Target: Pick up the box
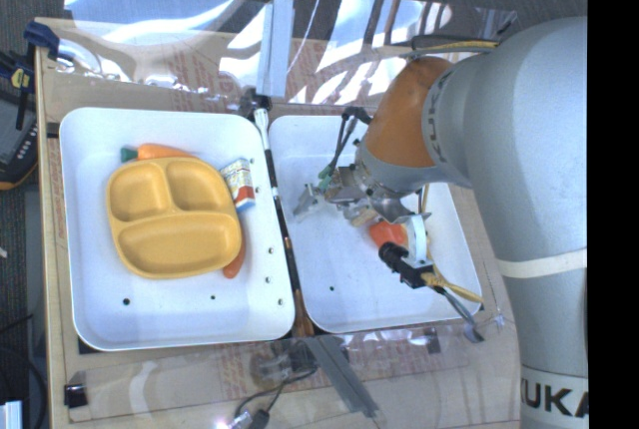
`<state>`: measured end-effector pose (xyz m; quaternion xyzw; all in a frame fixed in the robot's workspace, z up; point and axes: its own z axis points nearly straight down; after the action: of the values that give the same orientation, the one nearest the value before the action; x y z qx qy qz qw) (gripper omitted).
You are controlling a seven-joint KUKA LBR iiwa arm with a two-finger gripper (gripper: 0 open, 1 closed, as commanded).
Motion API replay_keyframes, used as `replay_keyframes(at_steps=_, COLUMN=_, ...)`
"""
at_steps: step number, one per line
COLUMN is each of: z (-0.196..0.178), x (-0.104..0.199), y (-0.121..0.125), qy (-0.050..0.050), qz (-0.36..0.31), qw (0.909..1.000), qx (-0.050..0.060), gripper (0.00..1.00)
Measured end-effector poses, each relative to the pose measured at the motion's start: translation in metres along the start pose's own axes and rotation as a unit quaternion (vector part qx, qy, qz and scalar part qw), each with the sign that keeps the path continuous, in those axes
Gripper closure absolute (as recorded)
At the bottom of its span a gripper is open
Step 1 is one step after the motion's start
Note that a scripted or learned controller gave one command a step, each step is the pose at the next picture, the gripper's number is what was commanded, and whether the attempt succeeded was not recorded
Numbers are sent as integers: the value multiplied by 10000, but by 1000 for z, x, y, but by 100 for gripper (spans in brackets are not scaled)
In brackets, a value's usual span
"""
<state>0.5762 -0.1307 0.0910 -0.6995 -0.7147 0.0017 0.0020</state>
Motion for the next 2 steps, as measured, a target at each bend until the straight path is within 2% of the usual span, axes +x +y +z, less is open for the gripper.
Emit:
replay_keyframes(at_steps=1, z=-56, x=-77, y=14, qy=-6, qz=-649, qw=9979, qx=-22, gripper=0)
replay_keyframes(at_steps=2, z=-102, x=-59, y=27, qy=-1, qz=-724, qw=9974, qx=-23, gripper=0)
